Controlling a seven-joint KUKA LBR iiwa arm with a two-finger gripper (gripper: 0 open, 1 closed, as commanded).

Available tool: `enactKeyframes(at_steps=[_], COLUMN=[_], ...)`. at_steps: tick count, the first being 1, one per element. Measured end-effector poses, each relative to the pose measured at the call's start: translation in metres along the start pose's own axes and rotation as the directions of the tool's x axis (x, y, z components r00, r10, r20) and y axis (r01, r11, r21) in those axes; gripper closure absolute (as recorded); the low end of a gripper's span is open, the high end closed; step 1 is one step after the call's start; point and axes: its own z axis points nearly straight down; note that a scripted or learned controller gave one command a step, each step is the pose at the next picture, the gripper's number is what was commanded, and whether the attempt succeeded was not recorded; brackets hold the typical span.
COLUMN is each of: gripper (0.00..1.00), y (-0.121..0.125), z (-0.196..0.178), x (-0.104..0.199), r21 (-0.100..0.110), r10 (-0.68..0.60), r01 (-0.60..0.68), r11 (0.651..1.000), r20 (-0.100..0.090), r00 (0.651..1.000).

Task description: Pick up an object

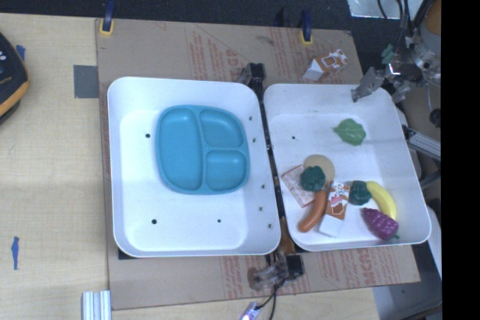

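Objects for picking all lying in the right bin (390,110), none lifted yet. Nearest the far side, alone on bare white floor: a pale green leafy piece (350,132). Toward the near side, a cluster: dark green broccoli (313,177) on a tan round disc (322,162), an orange-red sausage (313,211) slanting beside it, a small printed carton (337,201) touching the sausage, another dark green lump (359,192) just beside a yellow banana (382,199), and purple grapes (379,223) close to the near right corner. Flat card (295,184) tucked under the broccoli's left edge.

Gripper (367,86) poised over the far right corner of that bin, near the rim, well apart from the cluster and nearer the leafy piece. Nothing seen between its jaws; whether spread or closed, impossible to tell from this slant.

Left bin (127,161) holding a blue divided plate (202,148), apart from all the toys. Outside the bins, on the cardboard (180,49), a small wrapper-like scrap (327,64) beyond the right bin's far edge.

Judged progress: barely begun. No grasp made, no contact seen. Left to do: choosing a target, descending onto it, closing, lifting clear. Leafy piece probably the easiest candidate, being isolated and closest.
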Motion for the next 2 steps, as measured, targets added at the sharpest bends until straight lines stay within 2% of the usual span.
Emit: enactKeyframes(at_steps=[1,2], gripper=[0.0,0.0], y=[-0.033,-0.008], z=[0.07,0.129], x=[-0.011,-0.011], r21=[0.001,0.0], r10=[0.0,-0.003], r01=[0.0,0.003], r11=[1.0,1.0], r20=[0.001,0.001], r00=[1.0,1.0])
